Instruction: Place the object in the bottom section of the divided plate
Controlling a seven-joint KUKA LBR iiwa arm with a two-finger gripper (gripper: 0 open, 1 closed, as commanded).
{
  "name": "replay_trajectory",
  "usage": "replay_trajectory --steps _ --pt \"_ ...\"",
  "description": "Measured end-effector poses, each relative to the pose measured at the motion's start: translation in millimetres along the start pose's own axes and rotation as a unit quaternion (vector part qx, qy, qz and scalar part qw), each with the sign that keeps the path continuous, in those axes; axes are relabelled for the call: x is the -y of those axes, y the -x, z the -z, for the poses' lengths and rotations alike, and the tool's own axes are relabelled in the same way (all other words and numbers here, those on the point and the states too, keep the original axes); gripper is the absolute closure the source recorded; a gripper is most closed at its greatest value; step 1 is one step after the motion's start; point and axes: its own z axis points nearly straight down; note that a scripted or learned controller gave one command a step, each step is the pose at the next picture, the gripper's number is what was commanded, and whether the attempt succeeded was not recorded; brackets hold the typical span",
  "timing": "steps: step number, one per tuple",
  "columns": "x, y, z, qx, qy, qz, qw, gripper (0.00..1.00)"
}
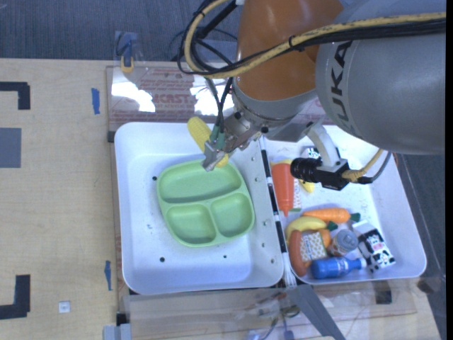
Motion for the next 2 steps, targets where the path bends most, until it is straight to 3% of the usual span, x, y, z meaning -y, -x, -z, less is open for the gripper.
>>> replay_trajectory --steps 1,2 --pt "54.5 -18.5 33.0 -0.001 -0.003 -0.071 0.9975 1.00" --pt "58.9 -40.1 70.0 0.000 -0.001 -0.104 0.9946 1.00"
